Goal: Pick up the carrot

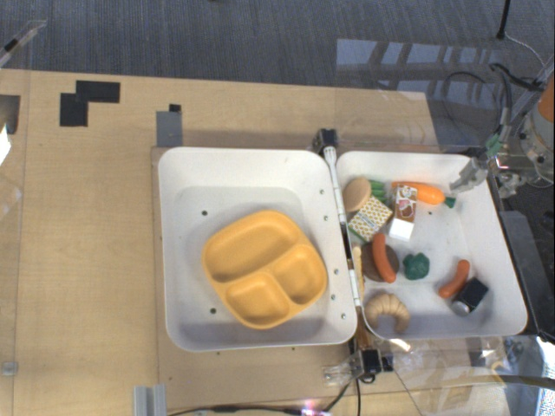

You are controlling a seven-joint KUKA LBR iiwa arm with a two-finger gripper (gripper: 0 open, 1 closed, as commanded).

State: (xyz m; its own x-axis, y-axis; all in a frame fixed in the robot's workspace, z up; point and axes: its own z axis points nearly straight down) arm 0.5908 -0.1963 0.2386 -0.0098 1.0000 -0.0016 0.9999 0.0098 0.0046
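The carrot (421, 194) is orange with a green end and lies on its side at the back of the right bin (499, 232), its green end pointing right. My gripper (466, 177) hangs over the bin's back right corner, just right of and slightly above that green end. Nothing shows in its grip.
Around the carrot lie a red-and-white carton (404, 204), a white cube (400, 229), a checkered packet (370, 218) and a bun (356, 193). Nearer the front are a sausage (382, 254), a green piece (416, 265), an orange sausage (453, 277), a black can (471, 295) and a croissant (388, 310). The left bin (182, 232) holds a yellow divided plate (264, 269).
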